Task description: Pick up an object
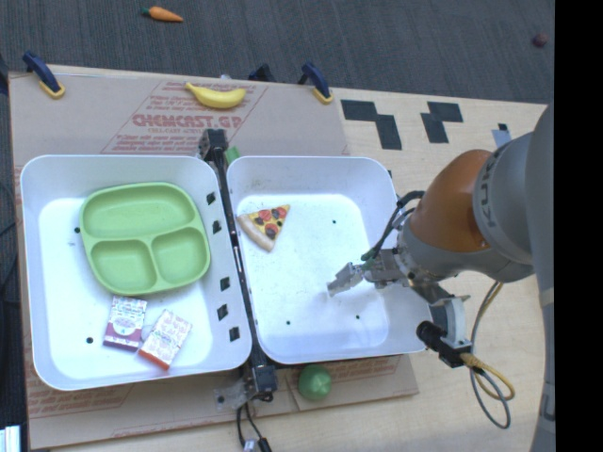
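A toy pizza slice lies in the right bin near its upper left corner. My gripper hangs over the right part of that bin, well to the right of and below the slice, with nothing visibly held. In the left bin sit a green divided plate and two small packets, one dark red and one lighter red.
A toy banana lies on the cardboard behind the bins. A green ball rests in front of the right bin. A toy carrot lies on the floor beyond. Blue clamps hold the board.
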Controlling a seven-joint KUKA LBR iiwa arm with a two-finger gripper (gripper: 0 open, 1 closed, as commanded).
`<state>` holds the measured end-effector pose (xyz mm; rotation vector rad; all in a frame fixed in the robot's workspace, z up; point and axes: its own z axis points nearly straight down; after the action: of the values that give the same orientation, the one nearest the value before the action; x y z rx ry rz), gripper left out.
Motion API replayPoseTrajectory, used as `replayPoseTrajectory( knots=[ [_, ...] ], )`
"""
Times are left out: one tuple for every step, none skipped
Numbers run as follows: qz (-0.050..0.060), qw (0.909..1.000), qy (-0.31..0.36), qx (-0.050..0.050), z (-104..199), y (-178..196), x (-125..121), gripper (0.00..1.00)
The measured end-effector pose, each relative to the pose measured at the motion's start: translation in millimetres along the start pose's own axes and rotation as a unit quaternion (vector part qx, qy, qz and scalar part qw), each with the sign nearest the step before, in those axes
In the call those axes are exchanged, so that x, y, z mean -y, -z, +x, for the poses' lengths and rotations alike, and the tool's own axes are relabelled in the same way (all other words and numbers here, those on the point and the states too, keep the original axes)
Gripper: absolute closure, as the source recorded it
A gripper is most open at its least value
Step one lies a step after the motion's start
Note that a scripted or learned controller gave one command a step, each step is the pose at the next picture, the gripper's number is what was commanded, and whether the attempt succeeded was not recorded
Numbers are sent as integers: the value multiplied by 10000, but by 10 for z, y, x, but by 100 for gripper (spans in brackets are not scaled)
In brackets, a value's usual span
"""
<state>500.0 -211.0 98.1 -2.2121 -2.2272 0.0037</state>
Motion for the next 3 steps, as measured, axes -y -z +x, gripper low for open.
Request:
replayPoseTrajectory(
  knots=[
    [-12, 10000, -9, -7, 2, -58, -737, 0],
    [-17, 10000, -7, -2, -6, 502, -1375, 0],
    [-13, 10000, -14, -5, -5, 1135, -770, 0]
  ],
)
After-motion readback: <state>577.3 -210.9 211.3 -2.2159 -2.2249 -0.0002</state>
